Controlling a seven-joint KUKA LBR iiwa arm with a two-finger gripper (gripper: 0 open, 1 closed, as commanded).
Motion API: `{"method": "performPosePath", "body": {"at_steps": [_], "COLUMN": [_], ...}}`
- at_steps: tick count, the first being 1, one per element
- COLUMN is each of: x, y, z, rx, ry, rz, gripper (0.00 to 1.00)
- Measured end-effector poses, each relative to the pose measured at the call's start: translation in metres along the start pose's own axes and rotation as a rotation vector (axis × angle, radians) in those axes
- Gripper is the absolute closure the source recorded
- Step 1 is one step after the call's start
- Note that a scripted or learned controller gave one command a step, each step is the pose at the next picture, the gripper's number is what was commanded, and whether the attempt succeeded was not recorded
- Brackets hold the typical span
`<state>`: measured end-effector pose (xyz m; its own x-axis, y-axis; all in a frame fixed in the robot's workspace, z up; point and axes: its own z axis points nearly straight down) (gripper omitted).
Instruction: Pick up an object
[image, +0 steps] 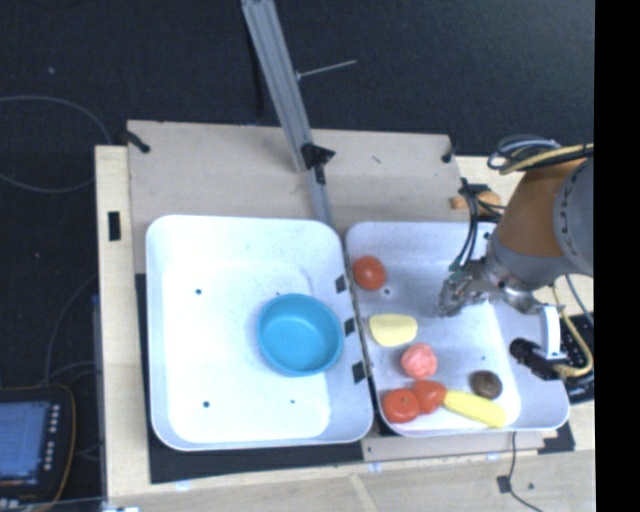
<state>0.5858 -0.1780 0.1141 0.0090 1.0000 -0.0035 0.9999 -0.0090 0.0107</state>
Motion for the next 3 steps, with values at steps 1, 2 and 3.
{"method": "performPosePath", "body": {"at_steps": [1,2,3], "x": [0.008,0.016,0.016], "y": [-0.002,-0.004,-0.002], "z": [-0.055,-0.115,-0.13], "rx": [0.004,0.001,0.006], "ry": [0.005,0.004,0.004], "rz": [-0.015,-0.016,-0.02], "gripper": [1.0,1.0,1.0]}}
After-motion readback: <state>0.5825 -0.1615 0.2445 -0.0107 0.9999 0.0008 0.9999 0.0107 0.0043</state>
